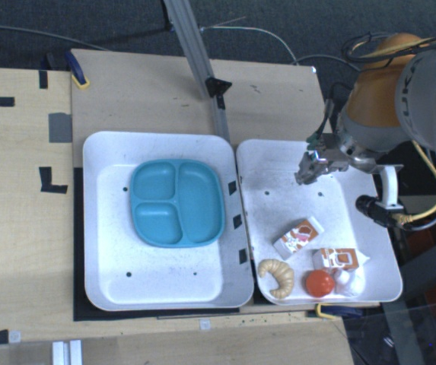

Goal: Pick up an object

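right bin (278,166) far half bare, items (309,261) near edge

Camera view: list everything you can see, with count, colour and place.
Bins: two, white, side by side on the bench.
Divided plate: one, blue, in the left bin.
Croissant: one, tan, right bin, near edge.
Ball: one, red, right bin, beside the croissant.
Cartons: two, white with red print, right bin.
Metal post: one, grey, behind the bins.
Arm: one, grey and orange, at right.
Gripper: one, dark, over the right bin's far part.

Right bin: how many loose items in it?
4, all near its front: small carton, croissant, red ball, second carton. More may hide under that one.
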Controlling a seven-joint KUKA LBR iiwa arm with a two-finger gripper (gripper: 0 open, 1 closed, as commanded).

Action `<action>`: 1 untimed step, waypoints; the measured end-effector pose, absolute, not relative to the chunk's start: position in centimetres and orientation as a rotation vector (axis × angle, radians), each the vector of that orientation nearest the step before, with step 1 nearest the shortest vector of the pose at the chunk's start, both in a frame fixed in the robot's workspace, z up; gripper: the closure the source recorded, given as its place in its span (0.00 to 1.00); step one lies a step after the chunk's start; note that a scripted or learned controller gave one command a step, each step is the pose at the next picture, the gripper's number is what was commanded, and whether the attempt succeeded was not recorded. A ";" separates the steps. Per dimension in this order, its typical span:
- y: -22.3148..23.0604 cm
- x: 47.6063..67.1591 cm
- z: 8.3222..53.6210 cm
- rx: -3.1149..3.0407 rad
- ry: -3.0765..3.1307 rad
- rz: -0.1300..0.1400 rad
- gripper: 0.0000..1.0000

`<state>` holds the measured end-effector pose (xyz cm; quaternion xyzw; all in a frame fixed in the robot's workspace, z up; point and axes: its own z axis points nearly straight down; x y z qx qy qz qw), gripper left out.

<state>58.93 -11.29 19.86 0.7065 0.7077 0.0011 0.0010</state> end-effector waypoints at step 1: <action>-11.2 59.0 22.3 2.219 2.223 0.002 1.00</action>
